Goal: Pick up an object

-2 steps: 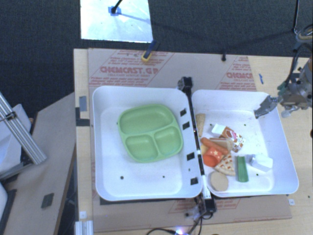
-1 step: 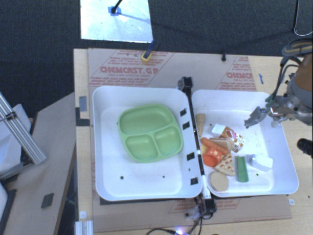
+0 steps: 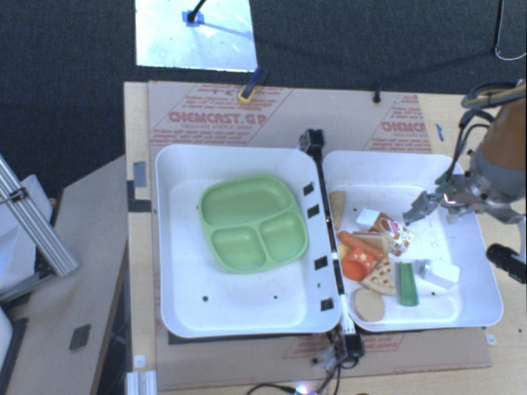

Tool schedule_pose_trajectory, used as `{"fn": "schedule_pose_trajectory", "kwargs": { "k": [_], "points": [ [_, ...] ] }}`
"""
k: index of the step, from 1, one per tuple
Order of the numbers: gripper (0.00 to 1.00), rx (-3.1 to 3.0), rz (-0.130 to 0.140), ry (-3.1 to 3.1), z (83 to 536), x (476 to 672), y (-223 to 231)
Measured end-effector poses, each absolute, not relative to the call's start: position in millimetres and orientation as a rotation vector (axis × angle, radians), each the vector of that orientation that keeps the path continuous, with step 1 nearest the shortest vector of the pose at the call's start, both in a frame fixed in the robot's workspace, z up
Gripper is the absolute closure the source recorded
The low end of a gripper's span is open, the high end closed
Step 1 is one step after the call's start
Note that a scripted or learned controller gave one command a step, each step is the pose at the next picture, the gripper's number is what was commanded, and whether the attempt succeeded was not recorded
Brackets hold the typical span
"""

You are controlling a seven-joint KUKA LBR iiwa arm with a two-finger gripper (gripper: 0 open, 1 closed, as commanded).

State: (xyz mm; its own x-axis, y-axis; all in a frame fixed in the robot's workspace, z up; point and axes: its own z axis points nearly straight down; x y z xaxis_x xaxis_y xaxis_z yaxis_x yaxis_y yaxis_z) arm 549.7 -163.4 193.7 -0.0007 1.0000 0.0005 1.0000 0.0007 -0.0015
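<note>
Camera view, looking down at a slant: 2 shallow white bins side by side on a pale wooden bench [image 3: 140,138], over dark carpet. Protective sheet [image 3: 247,109] under the bins carries red print, "CHEMCAST GP" readable at upper left and repeated at upper right. A shiny square plate [image 3: 193,23] lies on the floor beyond the bench, with a thin dark rod crossing it. Aluminium framing [image 3: 29,220] at far left.

Left bin [image 3: 177,303] holds a green divided tray [image 3: 251,222] with 3 compartments, sitting slightly rotated.

Right bin [image 3: 469,303] holds a cluster of toy food in its left half: an orange carrot [image 3: 358,243], a red piece [image 3: 356,266] just below it, a pizza slice [image 3: 381,280], a round tan cookie [image 3: 369,304], an upright green block [image 3: 408,284], a white block [image 3: 438,274] beside it, a small white cube [image 3: 367,217], a red-and-white wrapped item [image 3: 395,233]. Most of these touch or overlap.

Arm [image 3: 502,151] enters from the right. Gripper [image 3: 420,208] hangs above the right bin's upper middle, tip pointing left toward the wrapped item, just beside it. Cannot tell how its jaws stand; nothing is seen held in it.
</note>
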Motion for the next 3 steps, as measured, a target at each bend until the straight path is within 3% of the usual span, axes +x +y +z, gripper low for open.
{"fn": "schedule_pose_trajectory", "kwargs": {
  "k": [1, 2, 3],
  "points": [
    [0.00, -2.219, 0.002, -2.220, 133.8, 551.5, -170.2],
    [0.00, -2.226, -0.014, -2.236, 108.3, 557.3, -171.2],
    [1.00, -2.234, -0.019, -2.240, 119.0, 559.4, -172.1]
  ]
}}
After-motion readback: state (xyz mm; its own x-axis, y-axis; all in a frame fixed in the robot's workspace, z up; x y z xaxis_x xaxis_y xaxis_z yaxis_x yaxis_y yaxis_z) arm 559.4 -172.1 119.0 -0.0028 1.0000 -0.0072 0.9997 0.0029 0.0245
